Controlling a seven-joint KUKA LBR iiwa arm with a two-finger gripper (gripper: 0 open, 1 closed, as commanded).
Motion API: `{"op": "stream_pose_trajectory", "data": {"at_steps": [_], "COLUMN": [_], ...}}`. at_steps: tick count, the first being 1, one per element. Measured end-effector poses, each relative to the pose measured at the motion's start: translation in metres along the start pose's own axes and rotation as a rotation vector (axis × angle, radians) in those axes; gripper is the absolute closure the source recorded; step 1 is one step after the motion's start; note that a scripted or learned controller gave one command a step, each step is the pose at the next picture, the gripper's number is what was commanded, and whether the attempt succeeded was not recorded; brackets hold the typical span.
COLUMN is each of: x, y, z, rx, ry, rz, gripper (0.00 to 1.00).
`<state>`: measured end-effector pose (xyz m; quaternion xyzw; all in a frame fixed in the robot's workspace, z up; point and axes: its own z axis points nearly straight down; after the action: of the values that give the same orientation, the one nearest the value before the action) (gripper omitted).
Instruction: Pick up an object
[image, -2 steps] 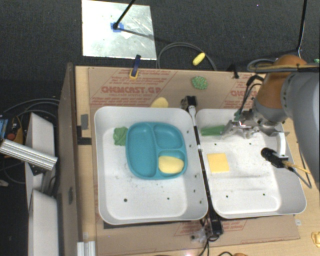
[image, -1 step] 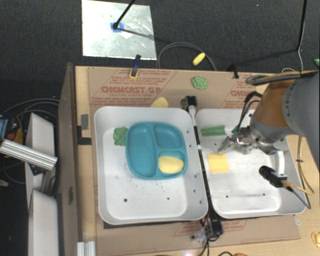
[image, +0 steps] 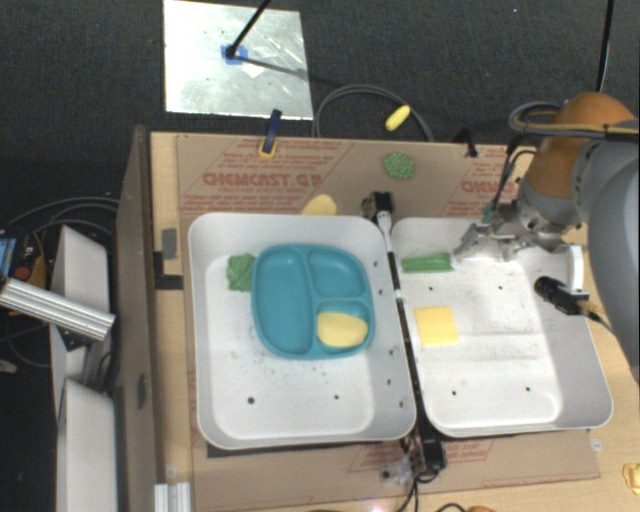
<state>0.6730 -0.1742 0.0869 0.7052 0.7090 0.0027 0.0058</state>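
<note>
The right bin (image: 500, 390) holds a flat green piece (image: 426, 263) at its far left corner and a yellow square block (image: 436, 325) left of its middle. My gripper (image: 472, 243) hangs low over the far part of this bin, just right of the green piece, pointing toward it. Nothing shows in its grasp. In the left bin (image: 290, 400) lies a teal divided plate (image: 290, 290) with a yellow rounded piece (image: 342, 328) in its near right compartment. A green leafy piece (image: 240, 271) sits at the plate's left edge.
The grey arm (image: 600, 200) with its orange band (image: 590, 110) fills the right side above the right bin. A black part (image: 558, 294) sticks out near that bin's right wall. On the cardboard behind the bins lie a yellow piece (image: 320, 207) and a green round piece (image: 400, 165).
</note>
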Motion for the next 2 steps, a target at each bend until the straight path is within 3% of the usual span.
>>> {"op": "stream_pose_trajectory", "data": {"at_steps": [1,2], "x": [0.049,0.073], "y": [-0.070,-0.136], "z": [0.002,0.001], "rx": [0.016,0.018], "ry": [0.007,0.007], "rz": [0.003,0.005], "gripper": [0.00,0.00]}}
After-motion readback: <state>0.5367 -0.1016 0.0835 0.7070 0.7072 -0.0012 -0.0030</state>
